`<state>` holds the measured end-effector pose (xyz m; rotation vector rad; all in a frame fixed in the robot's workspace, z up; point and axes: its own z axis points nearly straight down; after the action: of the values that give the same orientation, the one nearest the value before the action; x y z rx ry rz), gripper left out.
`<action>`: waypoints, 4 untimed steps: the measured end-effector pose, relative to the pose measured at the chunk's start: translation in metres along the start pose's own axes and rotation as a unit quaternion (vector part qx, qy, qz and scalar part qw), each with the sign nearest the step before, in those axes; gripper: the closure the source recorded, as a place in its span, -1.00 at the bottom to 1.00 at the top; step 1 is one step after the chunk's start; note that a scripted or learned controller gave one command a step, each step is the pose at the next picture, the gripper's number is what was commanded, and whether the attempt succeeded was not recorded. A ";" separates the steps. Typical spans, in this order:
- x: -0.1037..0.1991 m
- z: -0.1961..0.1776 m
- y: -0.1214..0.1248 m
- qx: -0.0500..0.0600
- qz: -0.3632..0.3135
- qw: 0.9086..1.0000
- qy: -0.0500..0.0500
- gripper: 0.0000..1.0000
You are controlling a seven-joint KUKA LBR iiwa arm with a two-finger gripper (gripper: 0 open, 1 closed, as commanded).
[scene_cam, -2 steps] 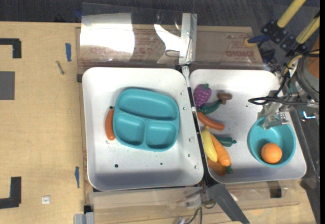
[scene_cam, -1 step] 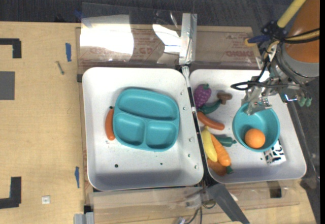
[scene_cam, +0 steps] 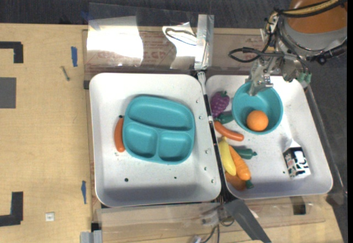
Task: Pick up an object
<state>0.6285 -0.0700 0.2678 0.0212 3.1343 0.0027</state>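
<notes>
The right bin (scene_cam: 276,173) holds a teal bowl (scene_cam: 242,111) with an orange ball-like fruit (scene_cam: 257,120) inside it. Left of the bowl lie purple grapes (scene_cam: 219,103), a red-orange sausage (scene_cam: 229,132), a yellow banana (scene_cam: 226,158) and a carrot (scene_cam: 240,165). A small black-and-white box (scene_cam: 295,161) stands near the bin's right wall. My gripper (scene_cam: 258,86) hangs over the bowl's far rim, above and slightly behind the orange fruit. Nothing is visibly held in it.
The left bin (scene_cam: 110,176) carries a teal divided plate (scene_cam: 159,129), with an orange sausage (scene_cam: 118,134) along the plate's left side. A clear plastic sheet (scene_cam: 143,43) lies behind the bins. Cables hang by the arm's wrist (scene_cam: 298,32).
</notes>
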 end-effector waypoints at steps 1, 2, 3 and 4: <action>0.000 -0.002 -0.001 0.000 0.001 1.000 -0.001 -1.00; 0.083 0.162 -0.042 0.001 0.090 0.996 0.007 -1.00; 0.144 0.175 -0.037 0.002 0.023 1.000 -0.006 -1.00; 0.144 0.175 -0.029 0.003 0.010 1.000 -0.006 -1.00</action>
<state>0.4859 -0.0970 0.0917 0.0529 3.1215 -0.0072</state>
